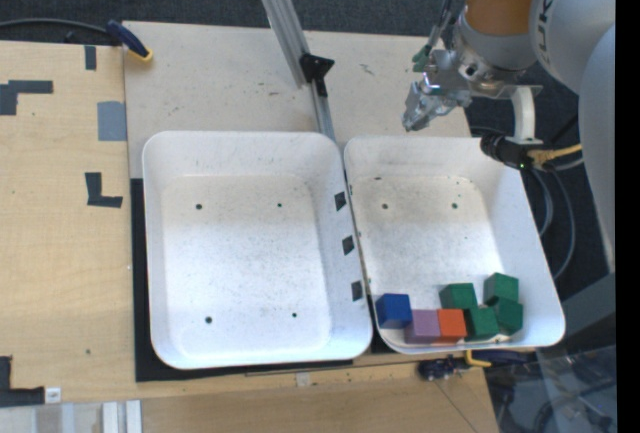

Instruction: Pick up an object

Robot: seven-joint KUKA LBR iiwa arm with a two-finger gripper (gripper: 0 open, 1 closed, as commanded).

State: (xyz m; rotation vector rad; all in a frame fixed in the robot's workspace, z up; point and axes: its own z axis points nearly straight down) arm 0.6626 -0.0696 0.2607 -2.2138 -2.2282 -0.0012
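Several small blocks lie along the near edge of the right bin (500,221): a blue block (394,309), a purple block (426,324), an orange block (452,323) and green blocks (490,306). My gripper (420,113) hangs high above the far rim of the right bin, well away from the blocks. Nothing shows between its fingers, which look close together.
The left bin (240,251) sits beside the right one. A slanted metal pole (285,11) with a black clamp runs down to the gap between the bins. Cables (540,161) hang at the right, next to the right bin.
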